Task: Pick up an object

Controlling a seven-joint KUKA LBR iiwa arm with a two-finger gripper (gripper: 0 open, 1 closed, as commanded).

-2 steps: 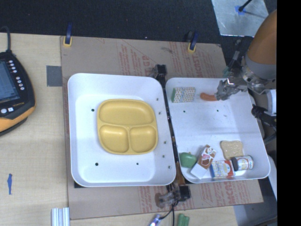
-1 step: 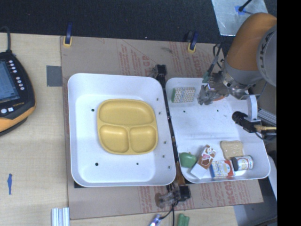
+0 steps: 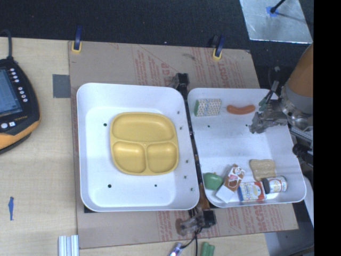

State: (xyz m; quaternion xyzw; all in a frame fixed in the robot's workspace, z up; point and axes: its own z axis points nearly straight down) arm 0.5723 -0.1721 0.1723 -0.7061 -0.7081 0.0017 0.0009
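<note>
I see the arm (image 3: 301, 84) entering from 3 o'clock, its end effector (image 3: 259, 126) low over the right bin (image 3: 224, 153); its opening I cannot tell. The sausage (image 3: 241, 109) lies just beside it at 10 o'clock, not held.

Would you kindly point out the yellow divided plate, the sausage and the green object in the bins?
yellow divided plate (image 3: 144, 143): camera view, centre where the dividers meet.
sausage (image 3: 241, 109): camera view, middle of its length.
green object (image 3: 212, 181): camera view, its top face.
</note>
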